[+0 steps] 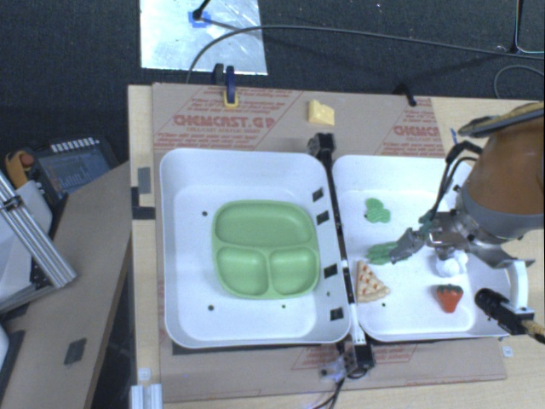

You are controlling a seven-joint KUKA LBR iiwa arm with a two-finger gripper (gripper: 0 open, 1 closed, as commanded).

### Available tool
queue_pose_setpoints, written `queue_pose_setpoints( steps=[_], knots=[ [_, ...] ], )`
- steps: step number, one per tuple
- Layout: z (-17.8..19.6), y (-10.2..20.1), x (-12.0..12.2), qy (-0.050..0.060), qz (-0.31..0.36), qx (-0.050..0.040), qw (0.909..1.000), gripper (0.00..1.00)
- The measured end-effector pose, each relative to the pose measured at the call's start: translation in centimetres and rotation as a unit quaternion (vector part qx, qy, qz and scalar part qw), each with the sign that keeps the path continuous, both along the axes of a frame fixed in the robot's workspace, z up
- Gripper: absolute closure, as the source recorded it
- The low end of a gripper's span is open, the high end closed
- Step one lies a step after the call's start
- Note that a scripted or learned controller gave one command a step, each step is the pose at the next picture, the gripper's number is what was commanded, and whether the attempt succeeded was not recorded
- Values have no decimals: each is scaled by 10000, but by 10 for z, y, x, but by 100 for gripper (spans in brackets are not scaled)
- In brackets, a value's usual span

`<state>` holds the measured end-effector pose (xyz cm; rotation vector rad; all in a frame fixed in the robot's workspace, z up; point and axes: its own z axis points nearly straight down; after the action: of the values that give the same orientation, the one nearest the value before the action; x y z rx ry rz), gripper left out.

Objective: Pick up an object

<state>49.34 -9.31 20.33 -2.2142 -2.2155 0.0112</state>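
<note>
Camera view, looking down at a slant on two white bins side by side on a cardboard-covered bench. Left bin (183, 228) holds a green tray (264, 248) with three compartments, sitting flat near the bin's middle. Right bin (400, 173) holds small toy foods: a green leafy piece (376, 211) toward the upper left, a pizza slice (370, 281) at the lower left beside the divider, a strawberry (449, 296) at the lower right, and a small white piece (446, 267) just above the strawberry.

Arm (511, 177) comes in from the right, orange band showing, wrist hanging over the right bin. Gripper (407, 244) points left and down; something long and green (385, 252) lies at its tip, just above the pizza slice. Touching or merely beside it: cannot tell. Whether the fingers are apart or together: cannot tell either, the tip is too dark and small.

Beyond the bins, a yellow block (321, 112) rests on the cardboard near the far edge, and a yellow-and-blue clamp (230, 86) stands at the cardboard's far-left edge. A silver sheet (201, 24) lies on the dark floor beyond. A grey device with a screen (72, 170) sits on a side table at left.
</note>
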Motion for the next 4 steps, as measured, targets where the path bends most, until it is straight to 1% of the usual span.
queue_pose_setpoints(
  steps=[1,2,3,4],
  knots=[
    [6,0,3,-66,12,-8,10000,0],
    [-53,6,-3,-33,4,2,10000,0],
    [-100,7,6,-46,2,0,10000,0],
    [-115,8,8,-58,8,18,10000,0]
  ],
)
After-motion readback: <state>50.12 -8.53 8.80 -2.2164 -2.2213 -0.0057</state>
